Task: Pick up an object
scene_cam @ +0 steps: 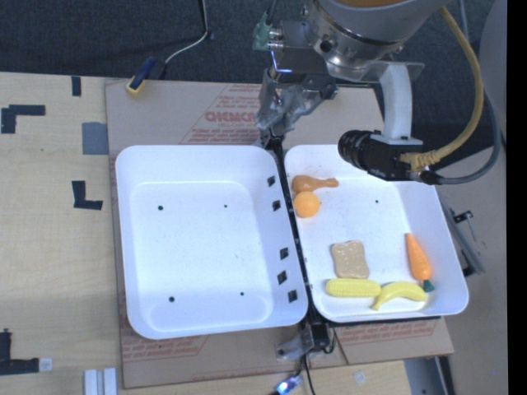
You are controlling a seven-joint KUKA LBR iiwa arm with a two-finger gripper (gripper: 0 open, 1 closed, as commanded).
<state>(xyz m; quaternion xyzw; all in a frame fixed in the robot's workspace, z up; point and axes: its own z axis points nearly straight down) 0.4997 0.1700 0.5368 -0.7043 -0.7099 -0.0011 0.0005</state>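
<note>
Grey arm [362,15] looms above the shallow white right bin [428,220]; its end effector [276,126], grip state unclear, hovers beyond the bin's far-left corner, away from the toy food.

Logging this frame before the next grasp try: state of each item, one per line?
gripper: raised at the far end of the seam between the bins, nothing seen in it
chicken drumstick: lying flat, right bin
orange ball: resting beside the drumstick
bread slice: flat
corn cob: on its side
banana: lying
carrot: lying
left bin: level
</note>
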